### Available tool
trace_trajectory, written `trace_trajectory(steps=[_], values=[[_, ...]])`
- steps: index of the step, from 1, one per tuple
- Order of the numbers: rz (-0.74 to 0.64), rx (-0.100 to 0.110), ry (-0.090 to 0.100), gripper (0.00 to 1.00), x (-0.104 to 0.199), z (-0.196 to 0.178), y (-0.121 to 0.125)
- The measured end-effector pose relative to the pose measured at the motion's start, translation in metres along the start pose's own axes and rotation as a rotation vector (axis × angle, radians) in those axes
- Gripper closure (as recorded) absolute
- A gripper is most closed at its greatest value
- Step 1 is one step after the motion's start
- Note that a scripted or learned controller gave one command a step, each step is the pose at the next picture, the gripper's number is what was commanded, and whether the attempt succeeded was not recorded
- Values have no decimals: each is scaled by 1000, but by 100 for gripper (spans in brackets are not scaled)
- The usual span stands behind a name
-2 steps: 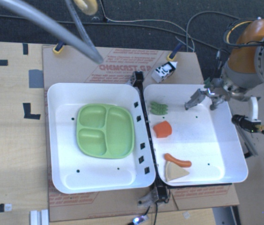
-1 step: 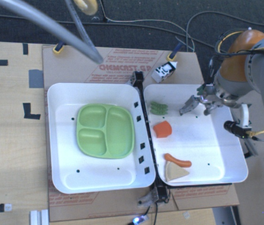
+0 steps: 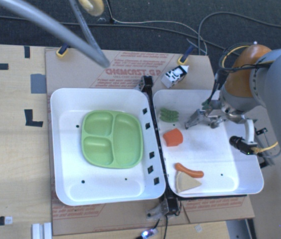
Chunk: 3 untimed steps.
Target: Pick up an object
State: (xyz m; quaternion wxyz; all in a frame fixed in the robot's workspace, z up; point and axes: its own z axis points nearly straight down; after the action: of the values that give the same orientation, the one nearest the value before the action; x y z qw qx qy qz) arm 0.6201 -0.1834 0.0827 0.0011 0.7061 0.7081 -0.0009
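The right bin (image 3: pixel 240 180) holds a small green leafy piece (image 3: pixel 169 115) near its far left, an orange-red chunk (image 3: pixel 173 137) just below it, an orange sausage-like piece (image 3: pixel 190 171) and a pale wedge (image 3: pixel 187 183) near the front. My gripper (image 3: pixel 192 121) hangs over the right bin, pointing left, a little to the right of the green piece and above the orange-red chunk. I see nothing between its fingers. The arm comes in from the right, its orange band (image 3: pixel 240 73) above the wrist.
The left bin (image 3: pixel 66 183) carries a green divided plate (image 3: pixel 113 138). A black divider (image 3: pixel 153 133) runs between the bins. Cables (image 3: pixel 215 29) lie behind the bench, and a small black-and-white item (image 3: pixel 175 74) sits on the cardboard behind the right bin.
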Motion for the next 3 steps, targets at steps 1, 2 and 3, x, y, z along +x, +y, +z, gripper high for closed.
trace_trajectory(steps=[1, 2, 3], values=[[0, -4, -2, 100, 0, -14, 1], [1, -5, 2, 100, -3, -68, 13], [2, -4, 1, 100, -11, -117, 10]])
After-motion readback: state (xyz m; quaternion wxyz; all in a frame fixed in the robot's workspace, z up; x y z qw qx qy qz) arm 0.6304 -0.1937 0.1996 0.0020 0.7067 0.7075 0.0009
